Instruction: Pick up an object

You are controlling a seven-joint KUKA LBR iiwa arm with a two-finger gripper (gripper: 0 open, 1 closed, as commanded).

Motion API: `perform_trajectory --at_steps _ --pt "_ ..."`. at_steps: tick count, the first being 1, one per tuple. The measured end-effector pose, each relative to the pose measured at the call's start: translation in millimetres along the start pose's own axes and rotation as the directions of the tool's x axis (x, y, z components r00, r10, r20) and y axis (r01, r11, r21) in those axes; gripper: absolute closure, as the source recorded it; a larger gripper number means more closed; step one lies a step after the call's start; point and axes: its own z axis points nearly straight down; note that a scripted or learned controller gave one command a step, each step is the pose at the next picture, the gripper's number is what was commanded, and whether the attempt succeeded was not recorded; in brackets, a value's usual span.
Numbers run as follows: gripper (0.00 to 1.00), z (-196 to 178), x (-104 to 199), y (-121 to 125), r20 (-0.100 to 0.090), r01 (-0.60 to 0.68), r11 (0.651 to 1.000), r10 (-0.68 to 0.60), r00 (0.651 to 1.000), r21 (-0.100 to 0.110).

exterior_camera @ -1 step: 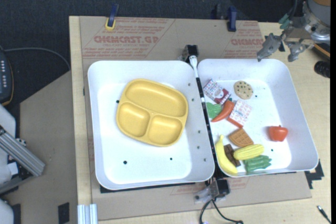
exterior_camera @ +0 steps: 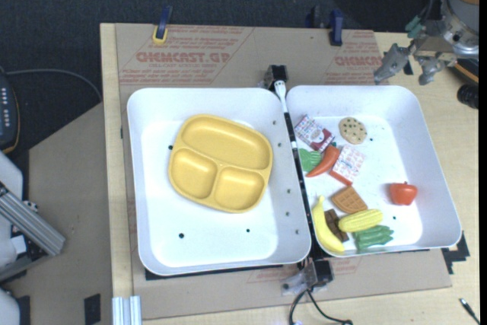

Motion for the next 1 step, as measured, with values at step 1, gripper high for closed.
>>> perform_trajectory --at_steps 1 --pt "0.0 43.6 -4.2 0.6 0.0 0.0 1.0 0.0 1.0 0.005"
